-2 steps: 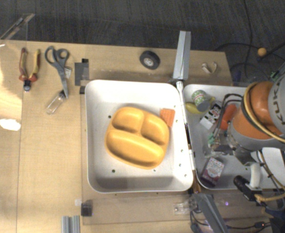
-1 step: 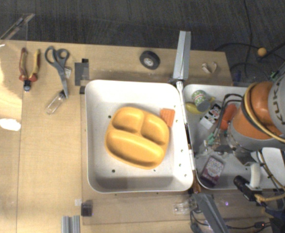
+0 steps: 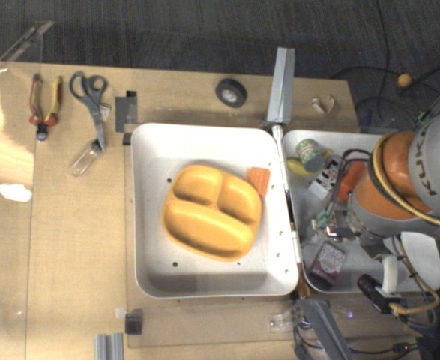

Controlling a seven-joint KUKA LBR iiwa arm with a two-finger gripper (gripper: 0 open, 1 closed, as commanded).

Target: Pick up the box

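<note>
A small dark purple box [image 3: 327, 261] lies flat in the near left corner of the right bin [image 3: 429, 255]. My gripper [image 3: 330, 228] hangs low over that bin, just behind the box and close above it. The grey and orange wrist covers much of the bin's middle. Nothing shows between the fingers from this angle.
Behind the gripper in the right bin lie a small round can [image 3: 307, 152], a yellow banana-like piece [image 3: 297, 168] and a white printed packet [image 3: 324, 178]. The left bin [image 3: 148, 201] holds a big yellow bun-shaped toy [image 3: 212, 210] and an orange piece [image 3: 258, 178]. Scissors [image 3: 94, 103], pliers [image 3: 43, 103] and a tape roll [image 3: 231, 91] lie on the bench.
</note>
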